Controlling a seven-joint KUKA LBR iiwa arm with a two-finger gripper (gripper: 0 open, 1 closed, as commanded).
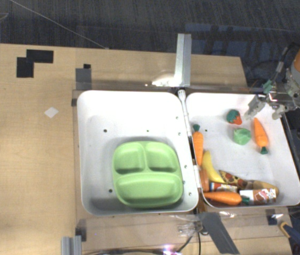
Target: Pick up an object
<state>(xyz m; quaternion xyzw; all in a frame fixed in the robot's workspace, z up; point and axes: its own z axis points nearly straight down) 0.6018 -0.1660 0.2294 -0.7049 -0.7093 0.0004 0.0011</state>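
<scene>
Camera view: the hand [265,106], fingers spread and holding nothing, hovers over the right bin [293,166], just above a carrot [259,133]. The approach looks underway; next it likely must lower and close around the carrot.

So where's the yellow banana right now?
The yellow toy banana lies in the right white bin, near its left wall, beside the orange carrot along the divider and just above the ketchup-style bottle at the bin's front.
</scene>
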